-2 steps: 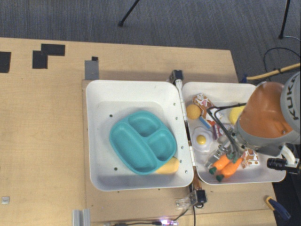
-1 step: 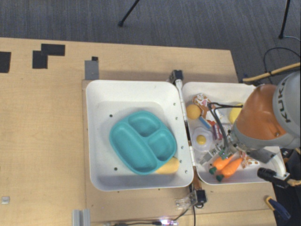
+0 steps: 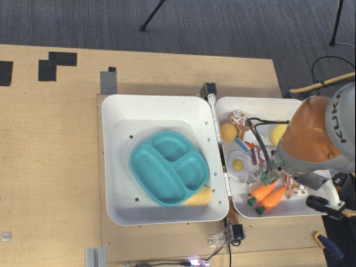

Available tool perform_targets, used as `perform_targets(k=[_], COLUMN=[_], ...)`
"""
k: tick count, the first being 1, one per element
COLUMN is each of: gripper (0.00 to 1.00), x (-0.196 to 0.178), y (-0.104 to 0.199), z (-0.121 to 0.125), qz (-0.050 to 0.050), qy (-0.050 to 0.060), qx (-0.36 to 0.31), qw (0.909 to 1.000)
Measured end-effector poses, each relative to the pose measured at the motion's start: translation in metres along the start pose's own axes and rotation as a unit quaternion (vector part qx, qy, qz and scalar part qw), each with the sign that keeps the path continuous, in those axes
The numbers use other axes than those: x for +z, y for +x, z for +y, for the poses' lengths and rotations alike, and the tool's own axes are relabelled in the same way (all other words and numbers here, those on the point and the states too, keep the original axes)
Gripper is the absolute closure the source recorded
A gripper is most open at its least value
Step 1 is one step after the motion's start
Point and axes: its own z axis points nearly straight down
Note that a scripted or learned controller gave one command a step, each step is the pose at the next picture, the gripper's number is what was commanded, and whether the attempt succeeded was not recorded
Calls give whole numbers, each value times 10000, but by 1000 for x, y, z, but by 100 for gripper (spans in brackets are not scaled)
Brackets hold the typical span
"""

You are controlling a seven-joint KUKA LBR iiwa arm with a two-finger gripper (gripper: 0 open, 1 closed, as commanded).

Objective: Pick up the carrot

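Observation:
Two orange carrots with green ends lie side by side at the front of the right bin [image 3: 240, 209]: one carrot [image 3: 261, 192] and a second carrot [image 3: 273, 199] just right of it. The arm's orange band [image 3: 311, 132] and grey wrist hang over the bin's right half. My gripper [image 3: 268, 176] sits low, just above and behind the carrots, its tip mostly hidden among the clutter. No carrot is visibly lifted; both rest on the bin floor.
The right bin also holds a yellow fruit [image 3: 228, 131], another yellow piece [image 3: 278, 132], a fried-egg toy [image 3: 238, 164] and a small carton [image 3: 238, 118]. The left bin [image 3: 119, 149] holds a teal divided plate [image 3: 169, 167] with a yellow item [image 3: 199, 196] at its edge.

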Motion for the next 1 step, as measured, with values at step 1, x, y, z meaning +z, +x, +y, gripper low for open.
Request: perform_targets(k=[1], gripper=[0], x=[0], y=[0], z=[0], qz=[1], qy=[1], qx=[2], qw=[10000])
